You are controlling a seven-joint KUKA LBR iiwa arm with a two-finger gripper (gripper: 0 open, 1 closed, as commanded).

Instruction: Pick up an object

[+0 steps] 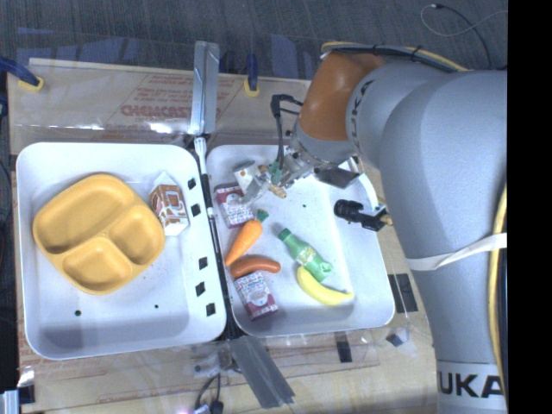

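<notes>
- Gripper (278,175) sits low at the upper left of the right bin (366,304), by a small packet (245,176)
- can't tell what state it's in
- carrot (244,241) and banana (322,289) lie lower, apart from it

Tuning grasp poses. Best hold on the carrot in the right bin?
Grip the carrot across its thick orange middle, coming straight down, pincer closing across its width. It lies flat on a diagonal, leafy end up-right. The hot dog crowds its lower tip, so I'd stay mid-body.
</notes>
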